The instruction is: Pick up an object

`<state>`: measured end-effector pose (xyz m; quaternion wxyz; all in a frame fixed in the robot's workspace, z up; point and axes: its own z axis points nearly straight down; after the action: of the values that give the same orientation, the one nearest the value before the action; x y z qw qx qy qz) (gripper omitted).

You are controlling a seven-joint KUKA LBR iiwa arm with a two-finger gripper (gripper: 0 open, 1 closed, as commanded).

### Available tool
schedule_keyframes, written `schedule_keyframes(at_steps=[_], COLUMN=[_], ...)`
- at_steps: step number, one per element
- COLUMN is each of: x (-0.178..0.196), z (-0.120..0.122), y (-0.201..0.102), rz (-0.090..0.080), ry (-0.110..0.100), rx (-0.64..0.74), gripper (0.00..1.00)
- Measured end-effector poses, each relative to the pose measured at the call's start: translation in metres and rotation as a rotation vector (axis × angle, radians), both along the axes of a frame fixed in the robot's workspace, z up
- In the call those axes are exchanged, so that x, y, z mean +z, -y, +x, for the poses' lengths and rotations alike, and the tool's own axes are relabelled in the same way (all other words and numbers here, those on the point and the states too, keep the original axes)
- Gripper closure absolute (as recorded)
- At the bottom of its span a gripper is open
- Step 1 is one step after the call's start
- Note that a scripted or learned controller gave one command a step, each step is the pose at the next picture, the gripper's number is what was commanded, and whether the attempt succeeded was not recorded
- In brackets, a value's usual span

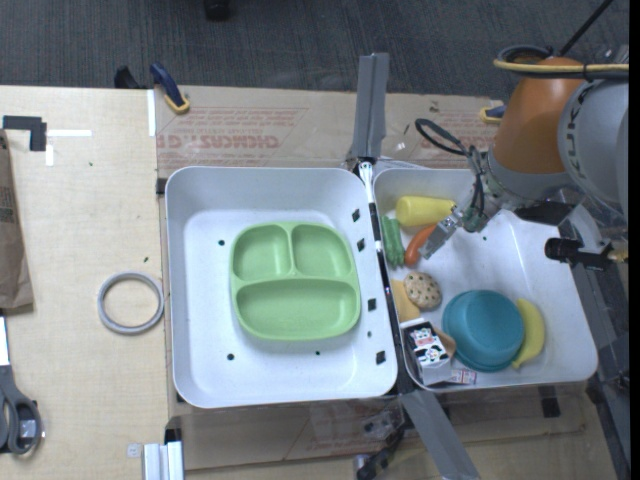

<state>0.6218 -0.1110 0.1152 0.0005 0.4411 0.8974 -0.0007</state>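
The orange carrot (421,240) lay in the right bin (560,298), slanting up-right toward our gripper (447,226), which hung at its upper end; we could not tell its grip. A yellow piece (423,209) sat just above.

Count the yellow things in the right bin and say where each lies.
2. A yellow corn-like piece lies near the far wall of the right bin, beside the tool. A banana curves along the right side of the blue bowl, which may hide others.
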Motion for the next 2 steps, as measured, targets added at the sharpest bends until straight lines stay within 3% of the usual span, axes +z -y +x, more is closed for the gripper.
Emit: schedule_keyframes(at_steps=[1, 2], x=[0.077, 0.001], z=[0.02, 0.033], y=[-0.044, -0.011], rz=[-0.001, -0.004], ry=[0.004, 0.022], rx=[0.321, 0.137], gripper=[0.0, 0.0])
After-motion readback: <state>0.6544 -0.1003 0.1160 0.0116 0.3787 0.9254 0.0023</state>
